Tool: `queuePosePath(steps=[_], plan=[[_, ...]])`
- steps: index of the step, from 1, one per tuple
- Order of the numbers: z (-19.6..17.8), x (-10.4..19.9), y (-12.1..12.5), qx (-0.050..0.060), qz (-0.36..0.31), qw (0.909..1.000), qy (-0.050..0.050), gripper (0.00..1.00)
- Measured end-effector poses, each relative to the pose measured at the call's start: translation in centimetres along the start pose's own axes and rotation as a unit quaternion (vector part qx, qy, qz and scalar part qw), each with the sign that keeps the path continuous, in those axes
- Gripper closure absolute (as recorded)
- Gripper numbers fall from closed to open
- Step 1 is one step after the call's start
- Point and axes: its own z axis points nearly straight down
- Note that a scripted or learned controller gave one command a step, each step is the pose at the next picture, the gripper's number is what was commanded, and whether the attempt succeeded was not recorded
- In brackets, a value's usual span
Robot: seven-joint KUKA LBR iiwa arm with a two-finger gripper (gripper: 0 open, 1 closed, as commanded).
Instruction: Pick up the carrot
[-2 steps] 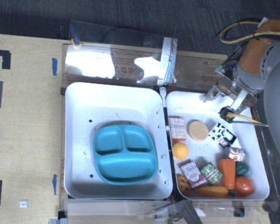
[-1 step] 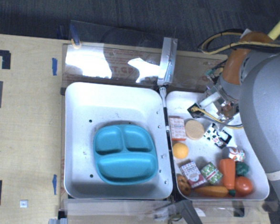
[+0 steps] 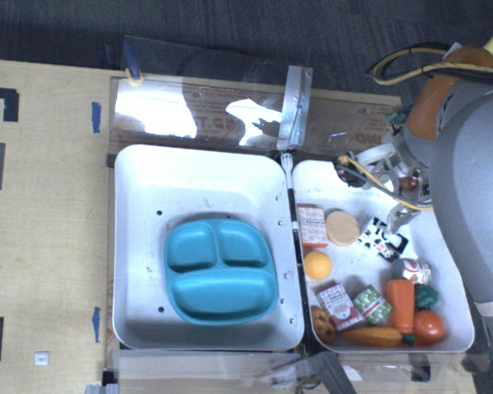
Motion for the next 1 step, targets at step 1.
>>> queuePosePath(steps=[1], plan=[[3.70, -0.68, 4.44, 0.001, -0.007, 1.0000, -0.003, 0.00]])
